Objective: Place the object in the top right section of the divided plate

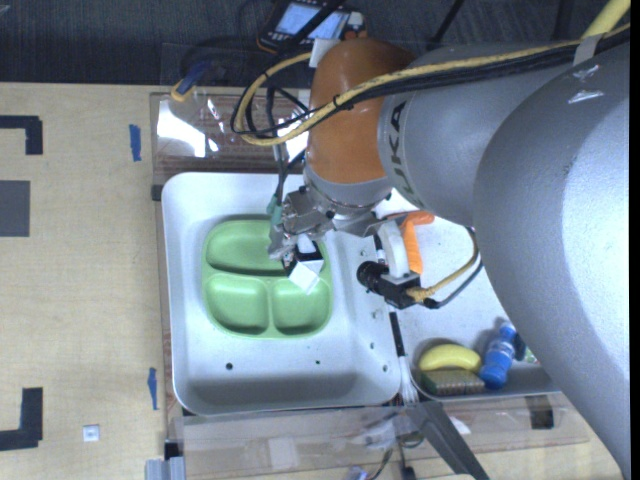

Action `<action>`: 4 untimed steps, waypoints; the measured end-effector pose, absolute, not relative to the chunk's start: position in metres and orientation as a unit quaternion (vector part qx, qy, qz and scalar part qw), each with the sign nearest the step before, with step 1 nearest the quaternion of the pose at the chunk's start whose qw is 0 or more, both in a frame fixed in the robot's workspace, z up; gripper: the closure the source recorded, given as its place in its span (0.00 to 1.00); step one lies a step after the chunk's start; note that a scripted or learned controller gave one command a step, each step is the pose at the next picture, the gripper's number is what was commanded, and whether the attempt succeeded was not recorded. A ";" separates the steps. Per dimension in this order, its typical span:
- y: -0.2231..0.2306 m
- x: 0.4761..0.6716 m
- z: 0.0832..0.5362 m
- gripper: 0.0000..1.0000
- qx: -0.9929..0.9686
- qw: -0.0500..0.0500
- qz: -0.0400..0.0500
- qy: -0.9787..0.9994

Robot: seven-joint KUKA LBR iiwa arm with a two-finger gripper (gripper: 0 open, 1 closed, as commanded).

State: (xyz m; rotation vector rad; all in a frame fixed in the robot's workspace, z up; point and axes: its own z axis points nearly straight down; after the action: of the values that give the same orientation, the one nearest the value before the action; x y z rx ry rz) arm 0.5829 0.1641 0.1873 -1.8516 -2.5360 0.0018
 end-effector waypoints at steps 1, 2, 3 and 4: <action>0.202 0.558 0.192 1.00 -0.696 0.001 0.002 -0.718; 0.211 0.539 0.133 1.00 -0.738 -0.002 -0.007 -0.675; 0.225 0.489 0.190 1.00 -0.690 0.000 0.000 -0.724; 0.220 0.492 0.172 1.00 -0.840 0.000 0.001 -0.543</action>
State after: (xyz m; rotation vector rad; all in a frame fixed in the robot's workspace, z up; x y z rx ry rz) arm 0.4916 0.2199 0.1722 -2.6377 -1.7068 0.0039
